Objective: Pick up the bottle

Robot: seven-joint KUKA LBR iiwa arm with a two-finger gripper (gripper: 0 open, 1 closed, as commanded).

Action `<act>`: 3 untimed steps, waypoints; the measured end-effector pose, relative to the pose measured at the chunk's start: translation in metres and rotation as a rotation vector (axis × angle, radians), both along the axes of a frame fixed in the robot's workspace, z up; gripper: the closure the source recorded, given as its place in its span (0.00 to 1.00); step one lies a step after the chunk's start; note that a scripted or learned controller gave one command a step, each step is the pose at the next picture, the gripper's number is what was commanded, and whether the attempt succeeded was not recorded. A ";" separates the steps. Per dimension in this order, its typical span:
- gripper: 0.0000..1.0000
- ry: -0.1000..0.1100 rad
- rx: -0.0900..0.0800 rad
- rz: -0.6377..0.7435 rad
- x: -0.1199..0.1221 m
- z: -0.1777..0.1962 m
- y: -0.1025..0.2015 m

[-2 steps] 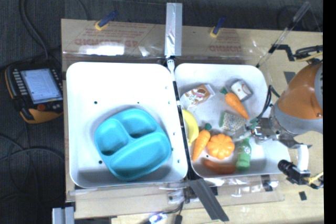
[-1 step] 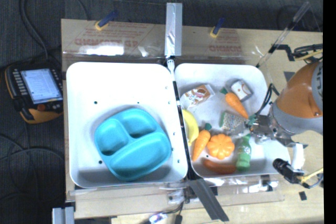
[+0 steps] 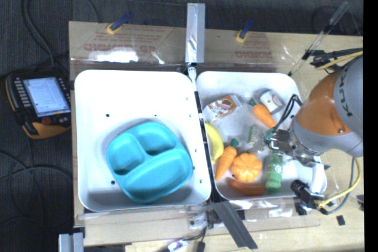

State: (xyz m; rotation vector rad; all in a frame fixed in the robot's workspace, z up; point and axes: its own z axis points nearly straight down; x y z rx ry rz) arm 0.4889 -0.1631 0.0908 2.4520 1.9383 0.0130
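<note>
end effector (image 3: 282, 147): grip state unclear | bottle (image 3: 273, 172): long axis near-far, in right bin (image 3: 245, 81)

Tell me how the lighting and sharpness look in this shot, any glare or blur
Camera view: even overhead light with soft shadows inside the left bin; bright glare on the clear plastic sheet behind the bins; the white bin walls look close to washed out. The green bottle and the other small items in the right bin are soft and low in detail; the arm looks slightly blurred.
</note>
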 end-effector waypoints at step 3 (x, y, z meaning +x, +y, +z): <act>0.00 0.033 0.028 -0.486 -0.006 0.015 -0.043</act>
